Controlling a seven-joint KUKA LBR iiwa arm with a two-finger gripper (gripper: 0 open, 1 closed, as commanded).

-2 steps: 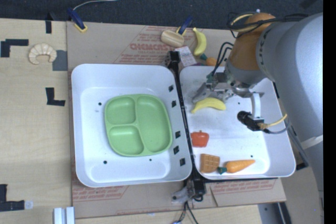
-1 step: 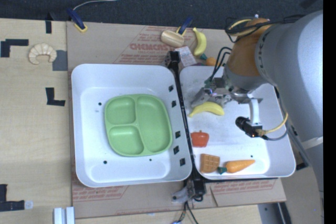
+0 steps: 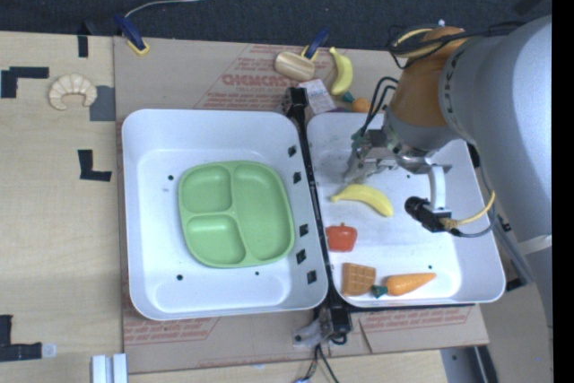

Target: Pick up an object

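Grey arm (image 3: 520, 103) overhead, end effector (image 3: 360, 168) grip state unclear, banana (image 3: 363, 197) just below.

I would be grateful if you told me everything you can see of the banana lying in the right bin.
The banana is small, yellow and smooth, like a plastic toy. It curves gently, darkening at its left tip. It lies flat on the white floor of the right bin, near the middle, running from upper left to lower right. The pincer hangs just above its left end; whether they touch cannot be told. A red tomato sits below it, apart.
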